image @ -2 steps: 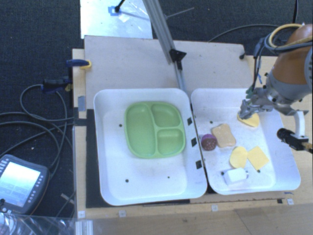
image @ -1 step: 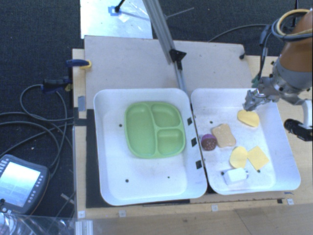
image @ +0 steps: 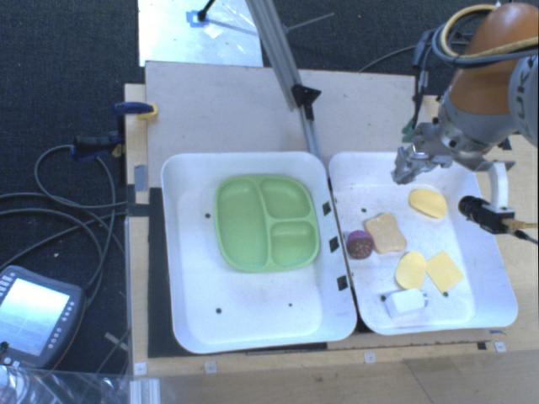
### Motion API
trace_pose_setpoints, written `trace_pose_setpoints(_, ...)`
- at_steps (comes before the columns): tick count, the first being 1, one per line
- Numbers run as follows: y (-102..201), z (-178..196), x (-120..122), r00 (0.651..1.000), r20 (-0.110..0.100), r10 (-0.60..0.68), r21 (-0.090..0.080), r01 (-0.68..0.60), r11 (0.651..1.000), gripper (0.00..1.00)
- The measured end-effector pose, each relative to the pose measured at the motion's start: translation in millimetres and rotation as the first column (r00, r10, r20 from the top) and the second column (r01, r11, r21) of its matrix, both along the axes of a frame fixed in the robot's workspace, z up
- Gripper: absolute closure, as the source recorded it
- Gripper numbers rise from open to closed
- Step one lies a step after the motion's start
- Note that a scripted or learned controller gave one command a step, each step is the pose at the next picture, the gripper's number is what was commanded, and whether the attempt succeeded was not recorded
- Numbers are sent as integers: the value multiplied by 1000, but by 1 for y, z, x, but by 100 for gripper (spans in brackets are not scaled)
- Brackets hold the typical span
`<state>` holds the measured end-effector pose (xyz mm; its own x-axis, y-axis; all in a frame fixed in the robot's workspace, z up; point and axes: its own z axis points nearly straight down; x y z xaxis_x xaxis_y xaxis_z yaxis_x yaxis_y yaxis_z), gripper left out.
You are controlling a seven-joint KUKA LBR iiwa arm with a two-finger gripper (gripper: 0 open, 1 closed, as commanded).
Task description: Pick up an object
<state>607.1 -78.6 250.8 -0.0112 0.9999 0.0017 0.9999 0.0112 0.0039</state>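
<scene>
The right bin holds several small items: a yellow oval piece, a tan toast slice, a dark red round piece, a yellow round piece, a yellow square piece and a white block. My gripper hangs over the far part of the right bin, just left of and beyond the yellow oval piece. Nothing shows between its fingers.
The left bin carries a green divided plate. A slanted metal pole crosses the back of the bench. A black cylindrical part of the arm juts over the right bin's right side.
</scene>
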Motion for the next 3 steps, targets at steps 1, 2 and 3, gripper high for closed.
trace_pose_setpoints(1,55,7,0,1000,-1,1,0,-1,1000,100)
trace_pose_setpoints(2,114,10,0,1000,-2,1,0,-1,1000,100)
trace_pose_setpoints(3,176,-3,-4,1000,-4,0,1,0,1000,100)
